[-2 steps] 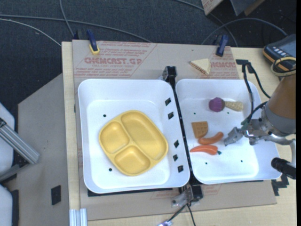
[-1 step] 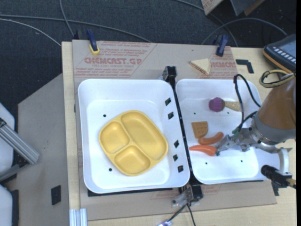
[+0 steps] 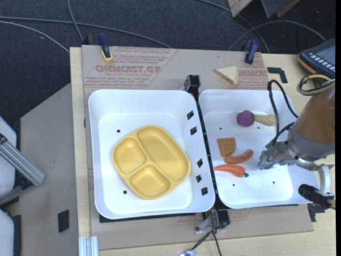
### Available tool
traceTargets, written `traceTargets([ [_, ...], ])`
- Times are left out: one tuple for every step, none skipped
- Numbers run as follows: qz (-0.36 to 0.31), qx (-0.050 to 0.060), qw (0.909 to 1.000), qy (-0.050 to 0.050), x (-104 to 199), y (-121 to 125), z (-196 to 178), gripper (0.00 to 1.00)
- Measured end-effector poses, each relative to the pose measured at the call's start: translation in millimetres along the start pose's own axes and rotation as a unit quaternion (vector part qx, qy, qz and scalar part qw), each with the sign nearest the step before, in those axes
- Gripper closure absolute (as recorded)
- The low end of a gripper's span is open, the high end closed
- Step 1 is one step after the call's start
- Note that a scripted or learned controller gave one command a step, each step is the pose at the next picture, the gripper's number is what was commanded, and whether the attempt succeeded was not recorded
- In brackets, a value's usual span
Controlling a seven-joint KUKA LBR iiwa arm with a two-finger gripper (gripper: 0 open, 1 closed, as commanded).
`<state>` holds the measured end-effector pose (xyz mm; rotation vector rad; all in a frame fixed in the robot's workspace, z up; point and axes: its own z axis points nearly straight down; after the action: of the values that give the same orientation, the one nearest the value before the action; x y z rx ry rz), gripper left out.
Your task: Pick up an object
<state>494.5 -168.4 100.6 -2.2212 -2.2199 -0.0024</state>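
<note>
The arm reaches in from the right, its orange band and grey wrist covering the right side of the right bin (image 3: pixel 277 193). The gripper (image 3: pixel 268 159) sits low over the bin floor, just right of the toy food; it is small and dark, and I cannot tell how it is set.

Just left of it lie a toy hot dog (image 3: pixel 238 156) and, below that, a toy carrot (image 3: pixel 230 169), near each other. A tan cracker-like square (image 3: pixel 226 144) touches the hot dog's upper end. Farther up sit a purple ball (image 3: pixel 245 118) and a pale cone (image 3: pixel 265 120), its right end partly hidden by a black cable.

The left bin (image 3: pixel 106 111) holds a yellow divided plate (image 3: pixel 151 160). A toy sandwich wedge (image 3: pixel 228 74) rests on the bench beyond the bins.
</note>
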Motion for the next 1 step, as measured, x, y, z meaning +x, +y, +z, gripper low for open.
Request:
traceTargets([
  [-0.001,-0.003,1.0000,-0.002,-4.0,1.0,-63.5,1.00],
])
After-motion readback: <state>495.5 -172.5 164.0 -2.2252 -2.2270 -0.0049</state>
